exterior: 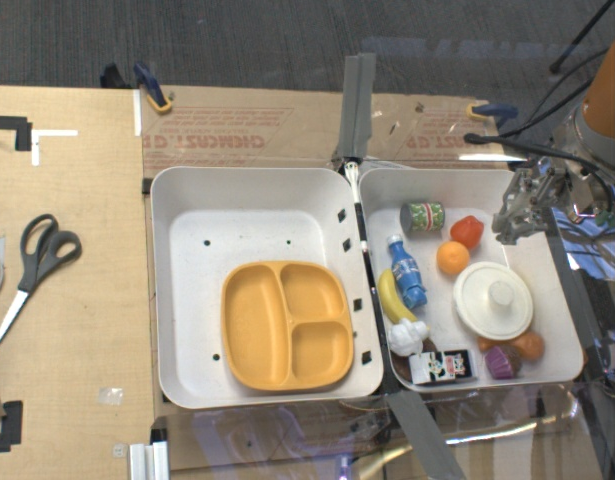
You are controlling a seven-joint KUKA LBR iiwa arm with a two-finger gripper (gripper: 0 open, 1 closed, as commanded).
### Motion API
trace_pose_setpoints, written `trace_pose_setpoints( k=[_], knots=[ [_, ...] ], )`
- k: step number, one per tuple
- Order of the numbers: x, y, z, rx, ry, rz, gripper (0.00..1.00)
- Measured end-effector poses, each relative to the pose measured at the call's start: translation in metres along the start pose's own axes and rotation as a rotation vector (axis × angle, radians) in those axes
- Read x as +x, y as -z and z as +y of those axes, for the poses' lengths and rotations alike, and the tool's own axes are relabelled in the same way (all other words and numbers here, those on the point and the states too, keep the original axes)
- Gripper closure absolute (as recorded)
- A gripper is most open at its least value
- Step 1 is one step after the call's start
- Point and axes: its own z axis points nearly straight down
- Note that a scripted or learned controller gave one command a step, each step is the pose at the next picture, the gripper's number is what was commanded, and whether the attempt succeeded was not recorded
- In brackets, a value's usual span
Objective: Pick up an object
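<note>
Camera view: gripper [517, 218] at right bin's [567, 368] far-right corner, jaw state indeterminate; red object [467, 230], possibly a pepper, just left.

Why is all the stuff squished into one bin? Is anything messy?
Nothing looks spilled or broken. The right bin is crowded: can, bottle, banana and lid lie close together. The left bin holds just a yellow tray, sitting a bit crooked.

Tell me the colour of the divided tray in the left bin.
The divided tray is yellow-orange, seen clearly in the camera view.
</note>
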Motion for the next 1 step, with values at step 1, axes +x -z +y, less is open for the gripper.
trace_pose_setpoints(
  k=[1],
  knots=[
    [-0.0469,-0.142,0.026,-0.001,-0.115,0.004,1.0]
  ],
)
